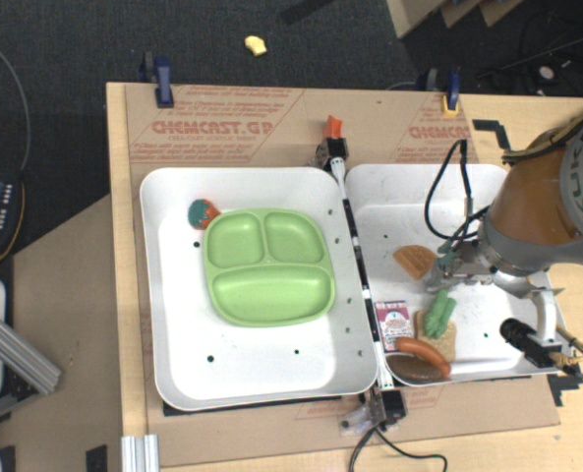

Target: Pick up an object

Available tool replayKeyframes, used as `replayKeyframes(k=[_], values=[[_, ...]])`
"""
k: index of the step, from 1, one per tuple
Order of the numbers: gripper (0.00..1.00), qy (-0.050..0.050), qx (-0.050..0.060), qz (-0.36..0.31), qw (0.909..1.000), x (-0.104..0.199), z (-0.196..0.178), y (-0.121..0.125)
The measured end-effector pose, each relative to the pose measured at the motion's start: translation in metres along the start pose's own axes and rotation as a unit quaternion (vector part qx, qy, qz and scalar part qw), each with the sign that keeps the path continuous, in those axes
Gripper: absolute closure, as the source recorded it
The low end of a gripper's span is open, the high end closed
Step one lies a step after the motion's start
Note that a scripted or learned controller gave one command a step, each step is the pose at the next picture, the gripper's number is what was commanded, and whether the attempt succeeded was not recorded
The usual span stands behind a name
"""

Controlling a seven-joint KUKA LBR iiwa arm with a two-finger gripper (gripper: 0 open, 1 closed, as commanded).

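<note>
With the right bin as landmark, the gripper sits low over its middle, the arm reaching in across its right wall. Whether the claw is spread or pressed together cannot be told — the wrist hides it. Candidate objects lie in the bin's near half: a green piece just beneath the gripper, a tan piece toward the bin's left of it, a small pink box against the bin's left wall, and a hot dog above a brown piece in the near-left corner. The green piece is probably the target. Centre over its middle and align across its narrow width. Descend straight — the pile is tight, and a skewed approach could nudge the hot dog or catch two items. Lift vertically before clearing the bin wall.
</note>
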State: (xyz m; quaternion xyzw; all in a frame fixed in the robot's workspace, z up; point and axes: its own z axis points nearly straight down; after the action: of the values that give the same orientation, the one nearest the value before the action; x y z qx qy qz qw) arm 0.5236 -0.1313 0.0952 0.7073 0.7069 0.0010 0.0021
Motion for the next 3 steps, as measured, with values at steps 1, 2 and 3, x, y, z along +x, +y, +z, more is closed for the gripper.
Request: replayKeyframes(k=[1, 2, 3], values=[[1.0, 0.001, -0.005, -0.004, 1.0, 0.049, -0.115, 0.012], [0.0, 0.001, 0.002, -0.001, 1.0, 0.046, -0.108, 0.009], [0.0, 0.001, 0.004, 0.001, 1.0, 0.029, 0.015, -0.01]])
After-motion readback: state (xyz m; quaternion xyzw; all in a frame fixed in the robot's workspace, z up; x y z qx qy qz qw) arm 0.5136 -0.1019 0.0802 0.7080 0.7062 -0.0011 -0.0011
